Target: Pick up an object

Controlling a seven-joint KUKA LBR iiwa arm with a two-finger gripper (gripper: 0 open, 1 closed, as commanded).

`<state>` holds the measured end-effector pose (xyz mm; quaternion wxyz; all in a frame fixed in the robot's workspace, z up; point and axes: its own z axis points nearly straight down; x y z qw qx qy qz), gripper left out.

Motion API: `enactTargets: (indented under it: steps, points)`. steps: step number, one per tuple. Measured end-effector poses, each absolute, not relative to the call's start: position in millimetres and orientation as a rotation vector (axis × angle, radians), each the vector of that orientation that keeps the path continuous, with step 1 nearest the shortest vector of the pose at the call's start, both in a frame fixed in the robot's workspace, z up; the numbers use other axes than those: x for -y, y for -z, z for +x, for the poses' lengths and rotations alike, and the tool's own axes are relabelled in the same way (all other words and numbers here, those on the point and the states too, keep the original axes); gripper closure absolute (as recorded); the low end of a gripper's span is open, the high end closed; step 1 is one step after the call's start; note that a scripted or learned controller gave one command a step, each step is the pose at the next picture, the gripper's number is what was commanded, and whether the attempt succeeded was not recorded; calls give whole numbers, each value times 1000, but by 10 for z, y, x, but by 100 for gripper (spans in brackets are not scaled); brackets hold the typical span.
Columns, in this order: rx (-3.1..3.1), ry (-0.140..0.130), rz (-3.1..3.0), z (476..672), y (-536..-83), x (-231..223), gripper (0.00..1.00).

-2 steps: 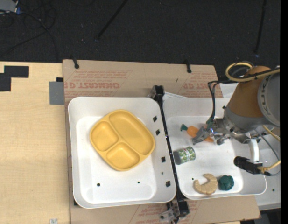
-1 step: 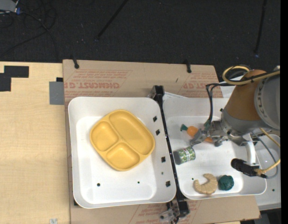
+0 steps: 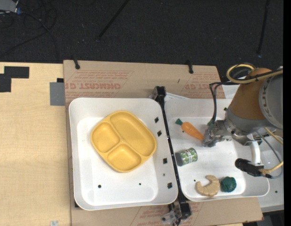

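In the right bin [image 3: 216,192] lie an orange carrot [image 3: 191,130], a small green can [image 3: 186,157] on its side, a tan croissant [image 3: 208,186] and a dark green ball [image 3: 228,184]. My gripper [image 3: 211,139] hangs low over the right bin, just right of the carrot's lower end and above-right of the can. The grey arm with its orange band comes in from the right behind it. I see nothing between the gripper and the bin floor that it holds.
The left bin [image 3: 88,182] holds a yellow divided plate [image 3: 123,140]. A black divider [image 3: 168,149] runs between the bins. Black cables [image 3: 253,166] loop at the right bin's right side. Cardboard lies under both bins.
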<state>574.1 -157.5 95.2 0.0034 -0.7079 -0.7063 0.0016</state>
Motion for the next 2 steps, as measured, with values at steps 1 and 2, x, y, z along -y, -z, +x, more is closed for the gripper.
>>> enactTargets:
  steps: [1,2]
  points:
    - [2217,-1,-2225,5802,-1476,1671,100]
    - [2223,-1,-2220,5880,-1923,1725,100]
